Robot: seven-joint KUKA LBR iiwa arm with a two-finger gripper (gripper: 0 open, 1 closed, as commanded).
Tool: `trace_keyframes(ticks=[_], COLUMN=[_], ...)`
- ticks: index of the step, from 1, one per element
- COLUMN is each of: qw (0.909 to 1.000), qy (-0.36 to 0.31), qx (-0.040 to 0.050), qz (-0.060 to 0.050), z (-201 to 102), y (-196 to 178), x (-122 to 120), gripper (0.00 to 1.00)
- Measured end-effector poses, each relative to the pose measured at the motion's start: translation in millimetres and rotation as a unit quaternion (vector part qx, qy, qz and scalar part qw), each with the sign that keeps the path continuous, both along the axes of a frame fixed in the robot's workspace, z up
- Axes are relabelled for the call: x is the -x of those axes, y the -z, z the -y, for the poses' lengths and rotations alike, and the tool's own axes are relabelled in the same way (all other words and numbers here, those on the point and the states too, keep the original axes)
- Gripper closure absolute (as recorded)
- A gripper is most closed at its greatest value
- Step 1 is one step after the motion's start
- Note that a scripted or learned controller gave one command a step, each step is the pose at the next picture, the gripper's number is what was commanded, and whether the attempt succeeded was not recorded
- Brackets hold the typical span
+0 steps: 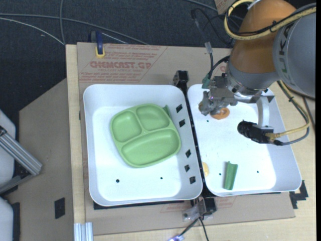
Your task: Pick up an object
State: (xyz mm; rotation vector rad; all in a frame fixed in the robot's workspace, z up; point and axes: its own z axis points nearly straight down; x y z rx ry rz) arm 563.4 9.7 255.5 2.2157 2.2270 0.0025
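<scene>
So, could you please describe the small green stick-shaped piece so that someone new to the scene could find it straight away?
Start at the right-hand white bin, the one the arm reaches into. Go to its near edge: the green stick lies there alone on the white floor, well clear of the gripper. It is narrow and straight, unlike the broad green divided plate in the left bin.

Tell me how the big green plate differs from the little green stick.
The green plate is broad, flat and split into three compartments; the green stick is small, narrow and plain. The plate is pale green, the stick darker. The plate lies in the left bin, the stick in the right bin. Both lie untouched, away from the pincer.
</scene>
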Motion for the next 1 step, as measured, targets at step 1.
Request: trace_keyframes(ticks=[1], qw=[1.0000], qy=[0.000], qx=[-0.0001], qz=[0.000], z=[-49.2], y=[18.7], x=[-25.2], gripper=[1.00])
